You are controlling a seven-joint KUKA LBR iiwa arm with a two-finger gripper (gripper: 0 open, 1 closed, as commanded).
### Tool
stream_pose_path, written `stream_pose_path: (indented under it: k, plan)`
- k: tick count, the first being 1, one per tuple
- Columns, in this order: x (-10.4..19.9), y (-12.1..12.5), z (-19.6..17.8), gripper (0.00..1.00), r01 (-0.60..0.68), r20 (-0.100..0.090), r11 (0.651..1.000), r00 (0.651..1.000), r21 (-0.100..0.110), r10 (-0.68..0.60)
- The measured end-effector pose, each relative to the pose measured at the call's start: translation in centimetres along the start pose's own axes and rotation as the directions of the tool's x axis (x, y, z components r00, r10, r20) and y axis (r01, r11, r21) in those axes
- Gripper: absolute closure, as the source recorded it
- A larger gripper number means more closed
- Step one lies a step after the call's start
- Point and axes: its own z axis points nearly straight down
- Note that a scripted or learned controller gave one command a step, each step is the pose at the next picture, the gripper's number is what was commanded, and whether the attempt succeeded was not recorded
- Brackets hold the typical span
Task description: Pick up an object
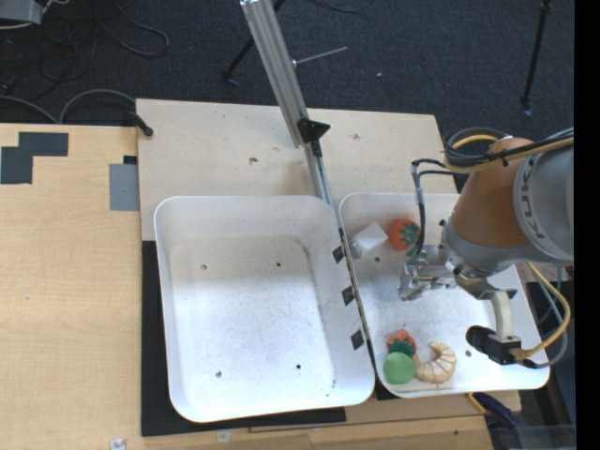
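The right bin (375, 293) holds a few small things. A red tomato-like ball with a green top (403, 233) lies at its far side, next to a white block (368, 239). Near the front edge sit a green ball (398, 367), a small red piece (400, 339) just behind it, and a tan croissant-shaped toy (437, 363). My gripper (413, 286) hangs over the middle of the right bin, between the tomato and the front items. Nothing shows between its fingers.
The left bin (248, 298) lies beside the right one, with a row of black clips (348, 293) along the shared wall. A slanted aluminium bar (281, 73) rises behind the bins. Bare bin floor lies left of the gripper.
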Motion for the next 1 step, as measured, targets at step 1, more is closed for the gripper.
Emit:
stream_pose_path:
  k: [1]
  plan:
    - [-0.92,-0.57,-4.93,1.00,0.002,0.001,1.000,1.000,-0.007,-0.002]
